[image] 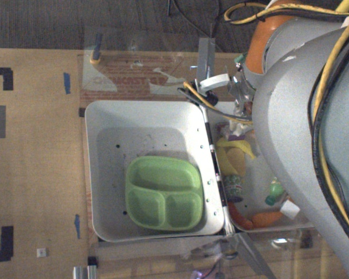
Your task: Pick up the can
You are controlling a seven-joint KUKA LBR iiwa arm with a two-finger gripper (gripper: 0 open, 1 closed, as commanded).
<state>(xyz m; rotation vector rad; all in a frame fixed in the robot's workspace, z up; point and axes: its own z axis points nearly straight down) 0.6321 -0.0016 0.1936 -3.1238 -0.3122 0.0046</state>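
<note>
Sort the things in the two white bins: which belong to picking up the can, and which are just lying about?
For the job: small patterned cylindrical can.
Lying about: green divided plastic plate; yellow banana-shaped toy; orange carrot; small green bottle.

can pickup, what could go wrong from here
1. The can stands tight against the banana and the bin wall, so fingers may snag or push it over.
2. The carrot and green bottle crowd the same bin; the wrong thing might get grabbed.
3. The arm covers much of that bin, hiding the pickup.
</note>
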